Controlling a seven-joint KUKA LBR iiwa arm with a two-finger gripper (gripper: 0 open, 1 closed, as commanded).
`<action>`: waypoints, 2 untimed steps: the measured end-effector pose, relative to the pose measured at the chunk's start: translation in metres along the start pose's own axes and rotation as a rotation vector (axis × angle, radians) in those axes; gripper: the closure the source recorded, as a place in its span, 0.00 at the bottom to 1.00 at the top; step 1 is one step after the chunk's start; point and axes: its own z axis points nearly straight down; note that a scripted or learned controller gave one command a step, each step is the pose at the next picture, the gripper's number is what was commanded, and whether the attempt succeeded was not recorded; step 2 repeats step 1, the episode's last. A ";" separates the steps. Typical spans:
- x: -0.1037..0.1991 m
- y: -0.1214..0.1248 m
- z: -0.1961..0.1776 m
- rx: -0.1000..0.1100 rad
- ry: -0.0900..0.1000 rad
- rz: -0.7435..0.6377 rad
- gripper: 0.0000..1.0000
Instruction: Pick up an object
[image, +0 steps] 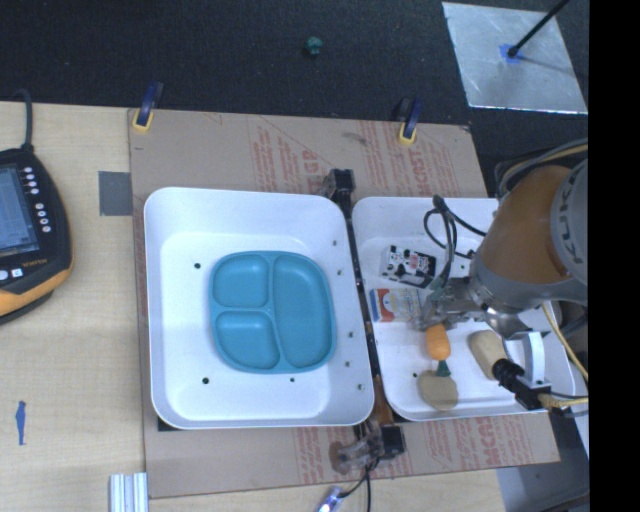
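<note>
Evidently the arm reaches in from the right so that its gripper hangs low over the middle of the right bin, where the loose things lie. The wrist's bulk hides the tip, so I cannot tell how far the gripper is open or whether it has hold of anything.

The likeliest target, in my judgement, is the orange piece. It lies on the bin floor just below the gripper in the view, near it or touching it. A tan lump sits close by against the front wall, and a pale oblong lies just beside the orange piece on the arm's side. Both crowd it, so a closing grip could nudge them.

Two cards lie flat toward the divide. They are probably too thin to be an easy pick, which may be why the gripper stands off from them.

The left bin holds a blue plate set in its middle, well apart from the arm. Both bins rest on cardboard pinned by clamps, presumably so that nothing slides under a push.
</note>
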 end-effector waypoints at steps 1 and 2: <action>0.072 0.035 -0.091 -0.004 0.003 0.003 1.00; 0.072 0.035 -0.091 -0.004 0.003 0.003 1.00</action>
